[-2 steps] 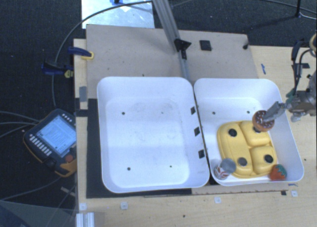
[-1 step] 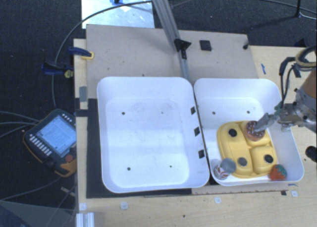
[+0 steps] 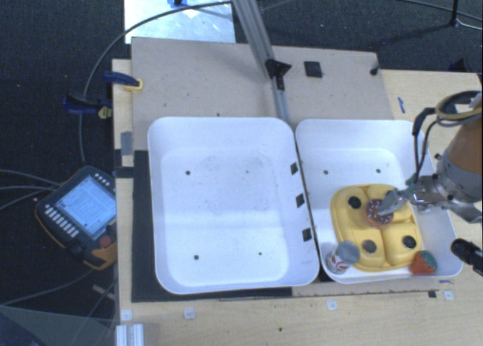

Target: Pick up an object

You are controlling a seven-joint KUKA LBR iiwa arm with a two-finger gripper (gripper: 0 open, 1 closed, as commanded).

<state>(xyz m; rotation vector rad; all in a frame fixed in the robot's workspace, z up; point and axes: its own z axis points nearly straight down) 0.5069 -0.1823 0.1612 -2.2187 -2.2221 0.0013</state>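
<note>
From my station the feed looks soft and slightly grainy; even overhead light washes out the left bin [image 3: 219,208], while a bright glare patch sits above it on the floor

The desk [image 3: 219,72] is topped with a bare tan board. Two white bins are set on it side by side, touching: the left bin [image 3: 162,186] and the right bin [image 3: 317,148]. A small black block [image 3: 313,69] is seen on the far part.
</note>
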